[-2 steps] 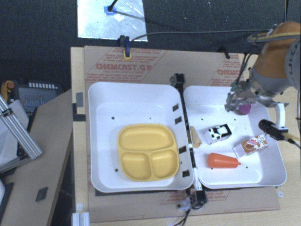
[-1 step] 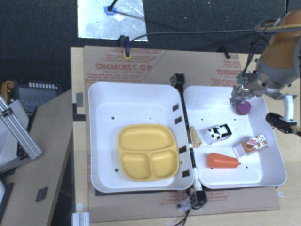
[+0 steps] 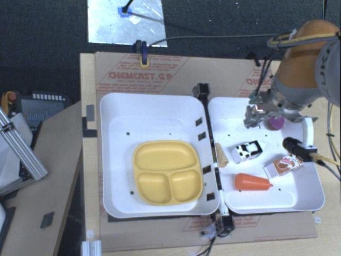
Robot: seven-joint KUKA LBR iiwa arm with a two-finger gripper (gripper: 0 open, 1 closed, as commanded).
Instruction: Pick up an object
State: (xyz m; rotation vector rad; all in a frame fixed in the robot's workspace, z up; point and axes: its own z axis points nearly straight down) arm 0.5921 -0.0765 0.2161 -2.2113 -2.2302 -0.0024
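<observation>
The gripper (image 3: 254, 116) hangs low over the far part of the right white plastic bin (image 3: 266, 201), and I cannot tell its state from this slanted view. Just beside it, to the right, lies a small round purple object (image 3: 276, 123), partly hidden under the wrist; this seems the nearest thing to take, and being round it has no clear long axis. The other candidates lie nearer to me: a small black-and-white box with a cow pattern (image 3: 246, 151), an orange plastic carrot (image 3: 252, 182) with its long axis running left to right, and a small red-and-white carton (image 3: 284, 165). In the left white bin (image 3: 114, 116) rests a yellow divided plastic tray (image 3: 166, 172), well apart from the gripper.
</observation>
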